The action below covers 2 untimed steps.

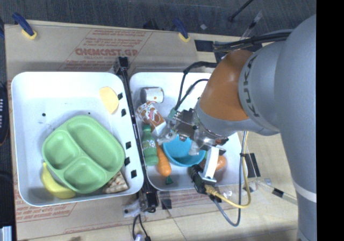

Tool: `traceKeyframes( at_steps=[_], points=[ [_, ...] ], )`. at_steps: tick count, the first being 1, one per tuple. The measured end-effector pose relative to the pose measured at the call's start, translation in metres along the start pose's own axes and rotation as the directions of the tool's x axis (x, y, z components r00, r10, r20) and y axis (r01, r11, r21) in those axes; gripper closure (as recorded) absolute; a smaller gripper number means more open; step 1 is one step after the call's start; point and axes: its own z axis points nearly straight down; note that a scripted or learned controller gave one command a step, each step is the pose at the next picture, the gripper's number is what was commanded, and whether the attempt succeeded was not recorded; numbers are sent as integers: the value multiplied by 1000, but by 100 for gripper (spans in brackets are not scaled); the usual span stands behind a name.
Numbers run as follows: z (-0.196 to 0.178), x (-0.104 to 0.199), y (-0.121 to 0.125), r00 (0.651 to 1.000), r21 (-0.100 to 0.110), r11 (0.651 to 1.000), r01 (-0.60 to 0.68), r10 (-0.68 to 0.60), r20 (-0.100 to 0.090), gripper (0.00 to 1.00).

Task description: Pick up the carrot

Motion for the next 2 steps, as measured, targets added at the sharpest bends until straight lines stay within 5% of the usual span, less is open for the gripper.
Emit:
traceKeyframes(
  at_steps=[1,2],
  points=[
    [106,-33,29,1000,-17,1000,-21,21,5,0],
    [95,-30,30,1000,-15,1000,-3,3,3,100]
  ],
)
